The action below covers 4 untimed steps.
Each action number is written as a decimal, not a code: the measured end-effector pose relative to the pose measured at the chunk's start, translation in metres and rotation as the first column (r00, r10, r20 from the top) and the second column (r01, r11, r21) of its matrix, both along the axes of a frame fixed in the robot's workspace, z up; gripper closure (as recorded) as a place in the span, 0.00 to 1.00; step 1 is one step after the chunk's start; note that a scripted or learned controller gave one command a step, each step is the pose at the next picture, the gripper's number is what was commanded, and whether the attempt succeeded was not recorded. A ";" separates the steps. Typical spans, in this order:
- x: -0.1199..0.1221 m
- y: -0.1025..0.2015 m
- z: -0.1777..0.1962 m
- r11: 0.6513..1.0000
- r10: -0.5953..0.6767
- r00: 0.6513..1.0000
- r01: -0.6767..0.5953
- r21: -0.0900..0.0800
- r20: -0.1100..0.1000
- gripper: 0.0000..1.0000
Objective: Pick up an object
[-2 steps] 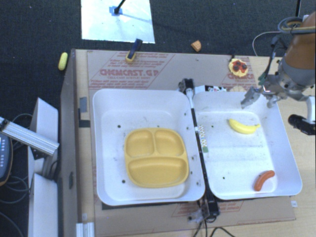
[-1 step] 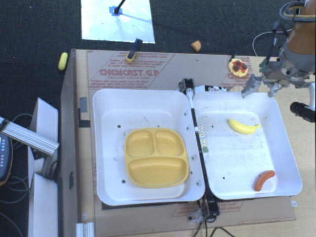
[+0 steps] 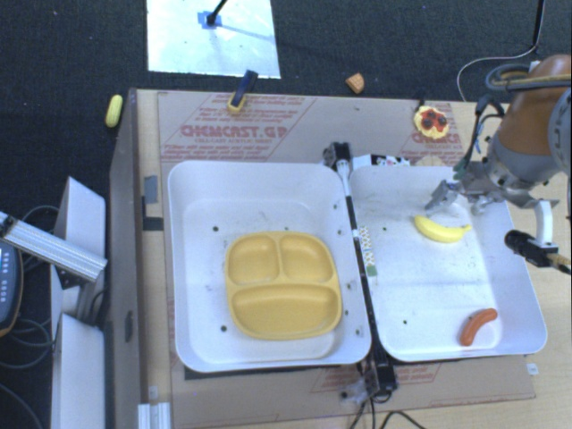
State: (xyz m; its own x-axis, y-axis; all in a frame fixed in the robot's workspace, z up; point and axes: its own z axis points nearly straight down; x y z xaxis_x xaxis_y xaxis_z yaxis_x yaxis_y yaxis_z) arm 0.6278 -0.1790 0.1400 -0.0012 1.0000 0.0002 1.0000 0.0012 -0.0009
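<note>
The grey metal two-finger gripper hangs over the far side of the right-hand shallow white plastic bin, its fingers spread apart with nothing between them. One thin fingertip points down and left, ending just beside the curved yellow plastic banana, which lies on the bin floor just below it; whether they touch is hard to make out. The grey arm with its orange band is cut off by the right edge, and a black fitting sticks out below the wrist, its shape unclear.

The right bin holds two things: the one banana and, well apart near the front right corner, one small orange-red toy sausage. The left-hand shallow white plastic bin holds one thing, a yellow plastic plate with three compartments, lying flat.

Outside the bins, on the brown cardboard-covered bench top, sit a small round yellow toy with red and dark topping and a yellow-and-dark item too small to identify. On the dark floor beyond lie a small yellow oblong piece and a small orange-brown chunk.
</note>
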 end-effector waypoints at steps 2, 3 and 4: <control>-0.009 -0.010 -0.047 1.000 0.000 1.000 0.000 -0.002 0.002 0.00; 0.042 -0.002 -0.055 1.000 0.003 1.000 -0.003 -0.001 0.004 0.00; 0.011 0.020 -0.055 1.000 0.001 1.000 -0.001 -0.001 0.003 0.00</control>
State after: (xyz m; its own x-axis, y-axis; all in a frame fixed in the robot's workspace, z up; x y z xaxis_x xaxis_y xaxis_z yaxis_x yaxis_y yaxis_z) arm 0.6389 -0.1588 0.0848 -0.0024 1.0000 -0.0005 1.0000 0.0024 0.0023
